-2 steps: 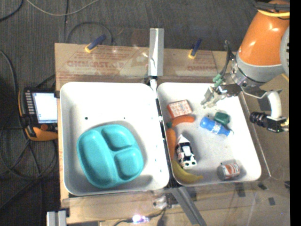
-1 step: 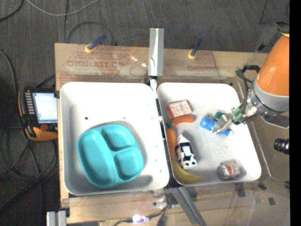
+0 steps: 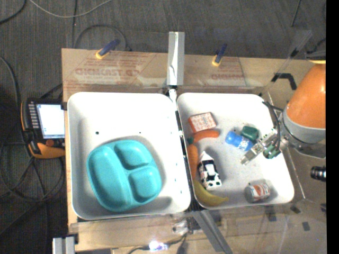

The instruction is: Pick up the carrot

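Pincer sits over the right side of the right bin, near its right wall, coming off the grey wrist with the orange band at the frame's right. Can't tell its state, too small and blurred. Nothing visibly held in it.

Carrot lies at the far left of the right bin, tight along the wall shared with the left bin, long axis running toward the camera. Well apart from the pincer.

Around the carrot: an orange sausage-like piece just above it, lying crosswise; a red and white box above that. A black and white cow toy is just right of the carrot's lower end; a banana curves along the near left corner below.

Nearer the pincer: a blue packet and a dark green item just left of it. A can on its side sits at the near right.

Left bin holds a teal divided plate.
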You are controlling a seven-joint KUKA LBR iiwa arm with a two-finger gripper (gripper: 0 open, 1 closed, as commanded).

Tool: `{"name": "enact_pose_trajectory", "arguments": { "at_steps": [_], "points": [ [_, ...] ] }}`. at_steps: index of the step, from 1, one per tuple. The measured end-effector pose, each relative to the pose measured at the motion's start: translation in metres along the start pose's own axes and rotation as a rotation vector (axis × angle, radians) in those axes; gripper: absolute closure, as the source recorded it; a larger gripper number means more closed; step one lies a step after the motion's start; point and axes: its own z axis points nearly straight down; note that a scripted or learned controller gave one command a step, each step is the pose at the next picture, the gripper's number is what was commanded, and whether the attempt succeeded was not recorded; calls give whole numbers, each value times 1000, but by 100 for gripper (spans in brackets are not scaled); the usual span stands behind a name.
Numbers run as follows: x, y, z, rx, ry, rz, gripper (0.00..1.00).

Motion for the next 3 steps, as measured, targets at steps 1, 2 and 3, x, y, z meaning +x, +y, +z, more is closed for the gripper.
{"name": "enact_pose_trajectory", "arguments": {
  "at_steps": [1,2,3],
  "points": [
    [5,2,91,2,2,298,100],
    [31,22,125,-7,-8,551,100],
    [94,61,34,3,-1,493,100]
  ]
}}
